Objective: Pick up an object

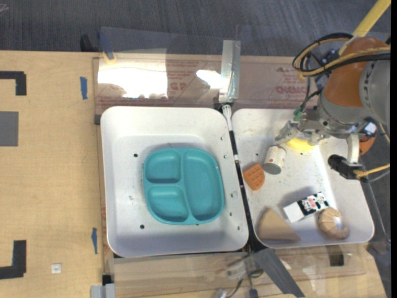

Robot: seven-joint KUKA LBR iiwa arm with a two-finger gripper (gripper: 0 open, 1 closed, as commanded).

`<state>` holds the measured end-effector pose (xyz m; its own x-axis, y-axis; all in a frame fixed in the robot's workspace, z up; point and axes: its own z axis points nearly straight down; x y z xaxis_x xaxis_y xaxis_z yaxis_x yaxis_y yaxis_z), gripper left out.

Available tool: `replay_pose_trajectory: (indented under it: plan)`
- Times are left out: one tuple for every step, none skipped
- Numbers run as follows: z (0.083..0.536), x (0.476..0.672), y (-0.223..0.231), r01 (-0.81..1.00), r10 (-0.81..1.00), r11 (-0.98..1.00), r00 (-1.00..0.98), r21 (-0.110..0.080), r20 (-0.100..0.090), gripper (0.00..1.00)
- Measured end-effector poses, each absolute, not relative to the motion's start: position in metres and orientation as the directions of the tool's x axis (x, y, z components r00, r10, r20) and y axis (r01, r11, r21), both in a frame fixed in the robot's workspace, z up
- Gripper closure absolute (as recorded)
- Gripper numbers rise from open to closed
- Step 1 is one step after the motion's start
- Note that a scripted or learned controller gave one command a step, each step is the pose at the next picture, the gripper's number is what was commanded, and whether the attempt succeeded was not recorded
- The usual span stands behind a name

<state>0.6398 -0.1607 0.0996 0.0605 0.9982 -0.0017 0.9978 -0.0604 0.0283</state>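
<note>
At the near edge of the right bin [366, 225] lie three items in a row: a tan cone [276, 226] on its side at the left, a white block with black markings [304, 206] just beyond and right of it, and a brown rounded lump [330, 222] at the right, close beside the block. Farther in, near the bin's left wall, an orange piece [254, 176] lies flat. Just beyond and to its right a small white cup [273, 158] is tilted on the bin floor.

The left bin [118, 166] holds a teal divided plate [183, 185] with three compartments, set in the middle of the floor.

The gripper [302, 133] is over the far part of the right bin, to the right of the cup and apart from it, with the orange-banded arm [347, 82] above it. Whether its jaws are open or closed cannot be told from this angle, and nothing is visibly between them. A yellowish patch lies beneath it.
</note>
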Motion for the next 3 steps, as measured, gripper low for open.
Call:
replay_pose_trajectory:
  plan:
    - [0.113,0.642,-0.162,0.998,0.998,-0.061,0.061,0.035,-0.005,1.0]
    - [0.111,0.641,-0.162,0.998,0.998,-0.061,0.062,0.031,-0.004,0.0]
    - [0.088,0.652,-0.2,1.0,1.0,-0.009,0.009,-0.005,0.011,0.0]
